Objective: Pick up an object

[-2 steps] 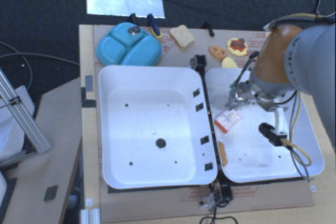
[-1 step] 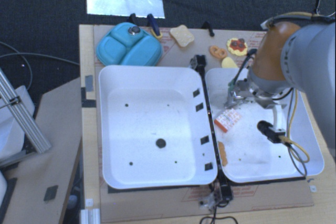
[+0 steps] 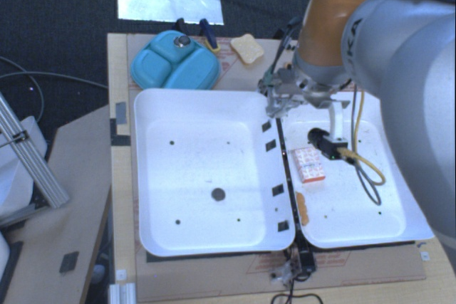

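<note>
A small white box with a red pattern lies in the right bin, near its left wall. A thin orange-brown piece rests closer to the front beside the divider. In the left bin there is a small dark round object. My gripper hangs over the back of the divider between the two bins, behind and to the left of the box. The grey arm with its orange band covers the right bin's back right part.
Behind the bins sit a blue lidded container, a tan sponge-like piece and a blue-handled tool. A black connector on a yellow cable dangles from the arm over the right bin.
</note>
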You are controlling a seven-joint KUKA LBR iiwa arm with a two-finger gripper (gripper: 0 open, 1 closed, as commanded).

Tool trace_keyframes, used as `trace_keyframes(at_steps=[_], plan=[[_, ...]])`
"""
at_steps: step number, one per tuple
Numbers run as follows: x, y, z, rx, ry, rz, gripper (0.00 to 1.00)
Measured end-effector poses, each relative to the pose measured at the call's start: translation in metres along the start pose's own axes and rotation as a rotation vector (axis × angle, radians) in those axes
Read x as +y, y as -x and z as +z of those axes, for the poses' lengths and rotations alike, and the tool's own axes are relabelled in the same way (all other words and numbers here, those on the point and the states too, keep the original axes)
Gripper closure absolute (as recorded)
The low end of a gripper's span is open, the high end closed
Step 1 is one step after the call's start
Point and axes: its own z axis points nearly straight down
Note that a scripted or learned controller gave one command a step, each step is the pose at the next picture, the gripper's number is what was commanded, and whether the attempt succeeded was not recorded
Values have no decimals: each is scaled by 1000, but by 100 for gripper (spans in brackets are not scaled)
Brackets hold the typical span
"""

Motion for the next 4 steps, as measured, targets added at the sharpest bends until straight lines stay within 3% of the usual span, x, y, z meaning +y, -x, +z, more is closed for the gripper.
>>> trace_keyframes(at_steps=[1,2,3,4], plan=[[-62,-18,4,-3,-17,9,100],[-17,-1,7,-5,-9,14,100],[-63,-10,7,-4,-16,15,100],[-17,-17,7,-4,-8,10,100]])
